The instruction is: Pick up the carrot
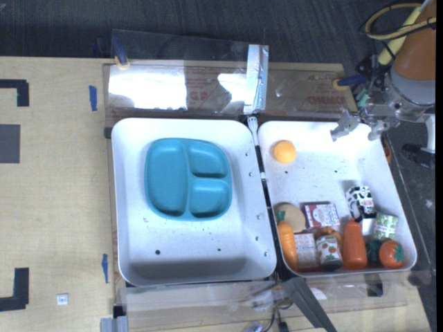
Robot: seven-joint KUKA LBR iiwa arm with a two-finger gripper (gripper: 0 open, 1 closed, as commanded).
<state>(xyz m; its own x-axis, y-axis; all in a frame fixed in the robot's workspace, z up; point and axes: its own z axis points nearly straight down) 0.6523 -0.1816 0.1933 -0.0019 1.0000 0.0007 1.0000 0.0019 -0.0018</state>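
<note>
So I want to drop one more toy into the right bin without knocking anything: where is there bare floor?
The right bin has bare floor in its upper half, between the orange ball and the hand, down to the cow-patterned toy. The bottom is crowded: carrot, small boxes, tomato.

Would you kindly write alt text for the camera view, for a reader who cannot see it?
The gripper hangs over the right bin's far right corner, away from the carrot lying by the bin's near left wall among packed toy groceries. An orange ball sits apart; the left bin holds a blue divided plate.
</note>
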